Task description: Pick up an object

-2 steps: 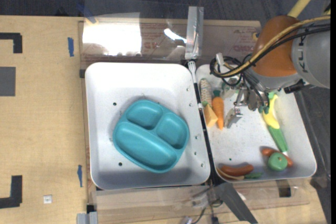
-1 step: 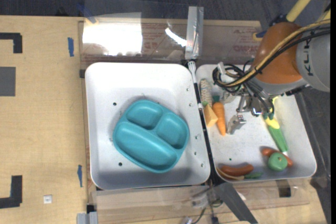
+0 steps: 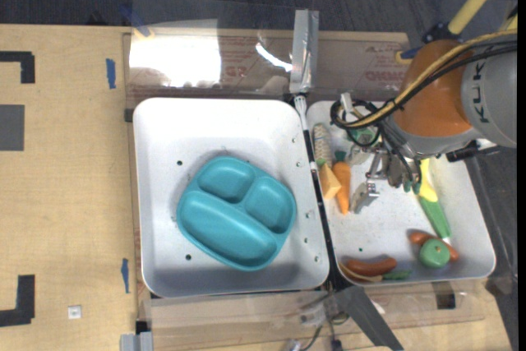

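Lying in the right bin [image 3: 477,210], the yellow-green corn cob [image 3: 433,205] runs lengthwise from upper left to lower right, green end nearest. Gripper [image 3: 367,191] hangs above the carrot [image 3: 341,181]; finger state cannot be determined. Letters "KU" show on the arm [image 3: 493,99].

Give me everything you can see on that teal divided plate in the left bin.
The teal divided plate looks like smooth moulded plastic, rounded in outline, with three compartments: two smaller ones toward the far side, one long one nearer the camera. It lies flat and right side up, turned at a slant, near the middle of the left bin, resting on its floor. Nothing else touches it.
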{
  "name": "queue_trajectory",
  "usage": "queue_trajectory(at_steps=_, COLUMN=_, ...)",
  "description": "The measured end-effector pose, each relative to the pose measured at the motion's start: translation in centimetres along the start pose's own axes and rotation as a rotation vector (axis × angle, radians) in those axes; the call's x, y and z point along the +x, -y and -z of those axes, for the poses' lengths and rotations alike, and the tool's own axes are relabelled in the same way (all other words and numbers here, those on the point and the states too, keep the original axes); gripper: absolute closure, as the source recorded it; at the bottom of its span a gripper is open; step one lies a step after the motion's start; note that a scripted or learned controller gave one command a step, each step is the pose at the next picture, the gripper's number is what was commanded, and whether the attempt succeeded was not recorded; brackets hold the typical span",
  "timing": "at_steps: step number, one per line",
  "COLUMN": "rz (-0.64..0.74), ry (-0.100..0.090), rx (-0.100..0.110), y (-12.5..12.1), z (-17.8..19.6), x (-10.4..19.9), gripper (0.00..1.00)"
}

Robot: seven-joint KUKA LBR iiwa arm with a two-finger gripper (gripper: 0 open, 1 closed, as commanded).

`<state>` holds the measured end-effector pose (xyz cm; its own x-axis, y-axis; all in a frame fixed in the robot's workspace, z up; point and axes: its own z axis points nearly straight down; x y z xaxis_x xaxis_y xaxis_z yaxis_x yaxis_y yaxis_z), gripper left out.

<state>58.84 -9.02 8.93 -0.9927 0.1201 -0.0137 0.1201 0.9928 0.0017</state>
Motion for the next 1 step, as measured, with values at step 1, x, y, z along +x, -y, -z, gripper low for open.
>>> queue_trajectory(at_steps=1, rz=0.076, ry=-0.001, rx=0.001, y=2.10, z=0.08, x=5.04, gripper=0.00)
